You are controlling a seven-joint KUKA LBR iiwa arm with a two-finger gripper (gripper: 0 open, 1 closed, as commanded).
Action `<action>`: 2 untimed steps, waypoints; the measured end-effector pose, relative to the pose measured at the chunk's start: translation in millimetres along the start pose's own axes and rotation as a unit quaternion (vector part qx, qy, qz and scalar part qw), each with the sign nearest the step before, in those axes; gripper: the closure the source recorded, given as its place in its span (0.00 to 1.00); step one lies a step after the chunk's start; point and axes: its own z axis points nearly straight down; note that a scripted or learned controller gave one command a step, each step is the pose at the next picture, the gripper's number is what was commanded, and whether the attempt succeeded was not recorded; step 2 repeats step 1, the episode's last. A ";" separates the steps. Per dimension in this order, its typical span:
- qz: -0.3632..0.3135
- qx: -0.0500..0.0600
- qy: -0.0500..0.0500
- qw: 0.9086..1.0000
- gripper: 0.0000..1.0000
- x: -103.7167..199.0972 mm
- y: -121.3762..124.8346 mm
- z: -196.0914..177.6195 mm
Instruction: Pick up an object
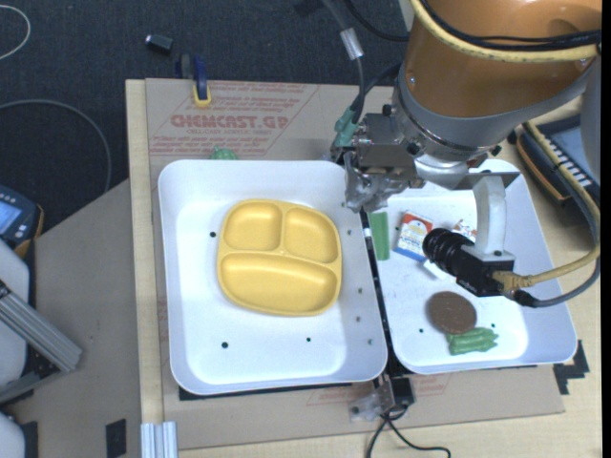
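Lying flat along the inner wall of the right bin (pixel 412 337), the green stick (pixel 380 235) is the nearest thing to me, so I judge it the likely target. My gripper (pixel 366 197) hangs just above its far end, close to the seam between the bins. Whether I am open or closed I cannot tell from this angle. Nothing looks lifted, so the pick is not yet done: closing and raising remain. Beside the stick lies a red-and-white packet (pixel 412 235), and nearer the front are a brown disc (pixel 449 311) and a green piece (pixel 473 341). A yellow divided plate (pixel 280 256) sits in the left bin (pixel 191 284).
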 end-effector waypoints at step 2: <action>0.000 -0.001 0.000 1.000 1.00 0.5 0.6 -10.2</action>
